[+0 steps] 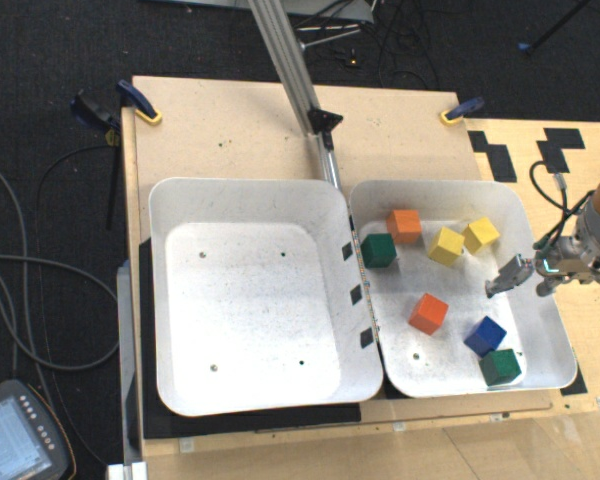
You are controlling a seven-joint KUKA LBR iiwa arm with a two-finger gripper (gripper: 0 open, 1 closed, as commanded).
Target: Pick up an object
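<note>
**Claw over right bin, nothing gripped**

Claw (525,275) fingers spread apart, nothing between them, above right bin (540,220) east wall. Nearest: blue cube (485,334), green cube (500,366), two yellow cubes (446,245). Left bin (170,208) alongside on worktop (240,128)

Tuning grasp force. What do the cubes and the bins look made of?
Cubes, e.g. the orange cube and blue cube: probably painted wood or hard plastic; solid flat colours, crisp edges, no visible sag. Right bin and left bin: likely thin moulded plastic; white, rounded corners, speckled with dark scuffs. Base board: looks like unfinished wood or fibreboard, matte tan.
</note>
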